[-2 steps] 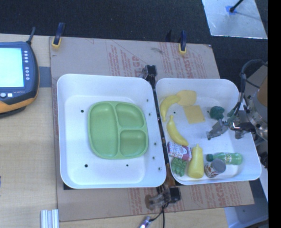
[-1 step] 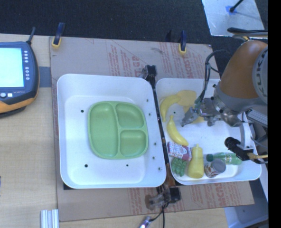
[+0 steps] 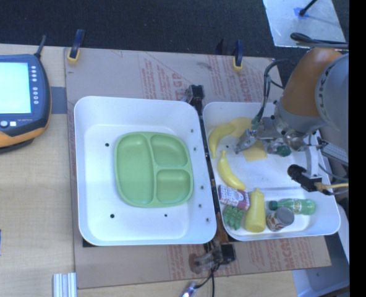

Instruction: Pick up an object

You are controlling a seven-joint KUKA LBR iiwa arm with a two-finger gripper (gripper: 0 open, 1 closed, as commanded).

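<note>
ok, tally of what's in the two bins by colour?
Yellow: 4, two bananas, a bottle, a block by the gripper
Green: 3, divided tray, green bottle, small green item
Red and white: 1, packet
Grey: 1, can
Total: 9

Red printing ran across the cardboard sheet [image 3: 170, 73] beneath the white bins [image 3: 84, 166], too faint and blurred to read. The small packet [image 3: 231, 195] beside the banana [image 3: 229, 173] bore an illegible label.
</note>
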